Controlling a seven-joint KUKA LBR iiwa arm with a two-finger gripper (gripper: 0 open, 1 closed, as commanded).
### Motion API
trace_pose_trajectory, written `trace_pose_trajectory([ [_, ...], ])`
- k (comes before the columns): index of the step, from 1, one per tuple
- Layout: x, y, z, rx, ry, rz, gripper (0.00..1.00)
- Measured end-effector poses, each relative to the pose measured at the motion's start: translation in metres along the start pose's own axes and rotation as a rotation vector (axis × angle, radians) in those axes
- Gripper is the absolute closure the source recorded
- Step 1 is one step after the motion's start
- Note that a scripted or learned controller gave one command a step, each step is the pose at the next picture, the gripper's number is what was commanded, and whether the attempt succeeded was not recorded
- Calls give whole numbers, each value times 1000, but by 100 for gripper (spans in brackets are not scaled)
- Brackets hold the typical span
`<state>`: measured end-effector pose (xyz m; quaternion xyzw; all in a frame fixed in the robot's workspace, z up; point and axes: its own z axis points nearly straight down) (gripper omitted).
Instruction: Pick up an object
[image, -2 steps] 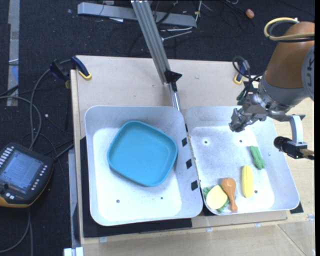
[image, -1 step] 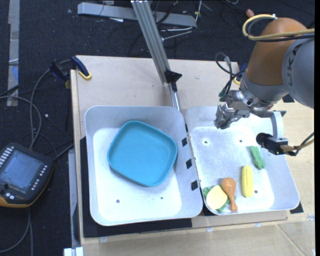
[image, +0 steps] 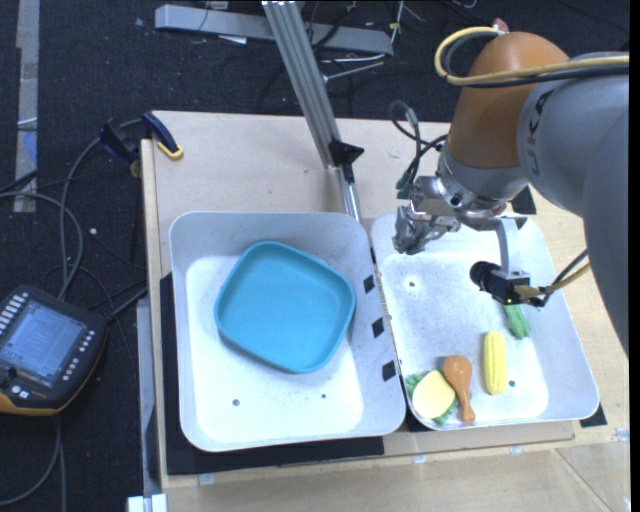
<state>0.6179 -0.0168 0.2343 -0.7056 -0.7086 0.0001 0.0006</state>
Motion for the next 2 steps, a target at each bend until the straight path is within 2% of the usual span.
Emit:
trace_pose_trajectory([
  [1,62,11,-3,-1,1,-1,100],
  [2,111,22,8,0,0,0,100],
])
